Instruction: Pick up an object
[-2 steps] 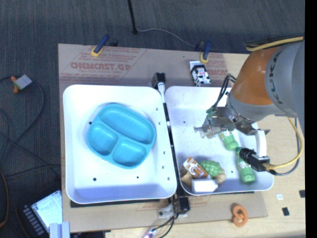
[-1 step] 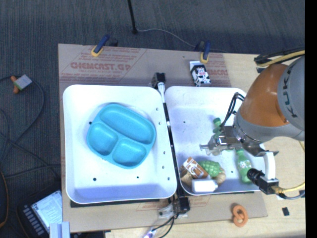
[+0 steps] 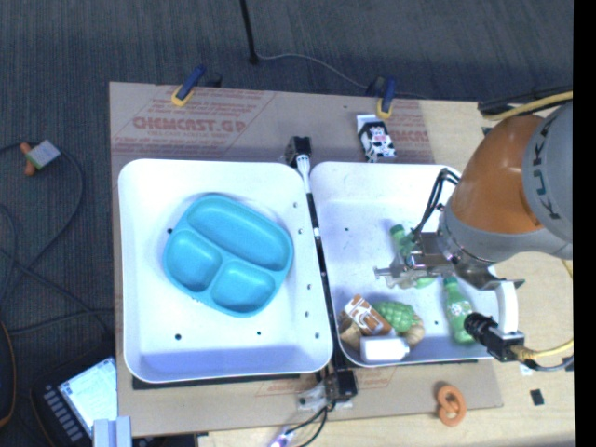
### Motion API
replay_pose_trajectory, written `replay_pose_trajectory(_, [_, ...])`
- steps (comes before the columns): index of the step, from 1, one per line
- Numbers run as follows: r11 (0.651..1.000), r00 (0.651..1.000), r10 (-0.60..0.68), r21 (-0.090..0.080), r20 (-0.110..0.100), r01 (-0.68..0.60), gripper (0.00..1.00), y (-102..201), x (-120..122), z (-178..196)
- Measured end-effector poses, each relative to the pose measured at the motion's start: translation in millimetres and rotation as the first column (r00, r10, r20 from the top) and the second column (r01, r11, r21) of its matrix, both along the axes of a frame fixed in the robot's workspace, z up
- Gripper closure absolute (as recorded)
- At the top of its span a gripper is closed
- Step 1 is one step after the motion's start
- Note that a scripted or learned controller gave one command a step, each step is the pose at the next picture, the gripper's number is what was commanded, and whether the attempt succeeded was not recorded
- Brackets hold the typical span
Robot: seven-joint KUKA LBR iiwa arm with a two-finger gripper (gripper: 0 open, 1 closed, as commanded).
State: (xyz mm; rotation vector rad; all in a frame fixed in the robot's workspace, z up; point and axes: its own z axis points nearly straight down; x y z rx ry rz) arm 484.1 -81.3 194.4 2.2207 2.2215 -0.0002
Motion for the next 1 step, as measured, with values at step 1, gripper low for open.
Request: replay_pose_trajectory(1, [1.0, 1.0, 0.001, -0.001, 0.0, -0.001, 1.0, 28.7, 99.4, 3.9])
